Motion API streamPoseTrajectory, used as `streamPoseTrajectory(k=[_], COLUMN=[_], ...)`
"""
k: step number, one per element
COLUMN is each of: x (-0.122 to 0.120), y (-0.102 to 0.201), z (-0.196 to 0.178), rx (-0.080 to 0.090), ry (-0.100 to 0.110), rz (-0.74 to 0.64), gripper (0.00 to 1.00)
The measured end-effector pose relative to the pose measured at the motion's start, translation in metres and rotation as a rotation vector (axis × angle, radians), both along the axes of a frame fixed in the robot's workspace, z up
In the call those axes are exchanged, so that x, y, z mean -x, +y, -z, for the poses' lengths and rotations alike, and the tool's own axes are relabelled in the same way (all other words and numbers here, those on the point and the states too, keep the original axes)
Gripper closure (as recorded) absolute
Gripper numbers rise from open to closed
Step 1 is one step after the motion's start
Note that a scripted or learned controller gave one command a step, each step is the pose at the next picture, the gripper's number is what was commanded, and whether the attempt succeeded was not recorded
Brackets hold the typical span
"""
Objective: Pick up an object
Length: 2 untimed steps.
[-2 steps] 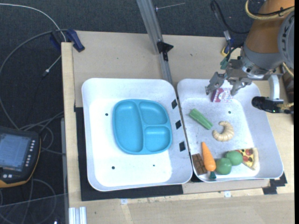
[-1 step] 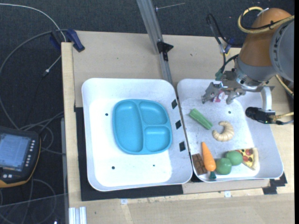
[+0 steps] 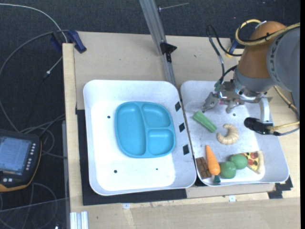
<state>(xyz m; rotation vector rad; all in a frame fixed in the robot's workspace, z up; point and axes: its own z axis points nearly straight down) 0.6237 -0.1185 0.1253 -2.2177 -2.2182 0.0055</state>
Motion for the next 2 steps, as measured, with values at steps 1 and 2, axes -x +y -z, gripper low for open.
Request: streamPoseTrajectory(k=[1, 2], x=[-0.002, -0.001], y=[0.001, 0.000], z=[-0.014, -0.058], rx=[-0.001, 0.002], ry=[-0.007, -0.012], rz=[-0.001, -0.001], gripper=[1.00, 1.00])
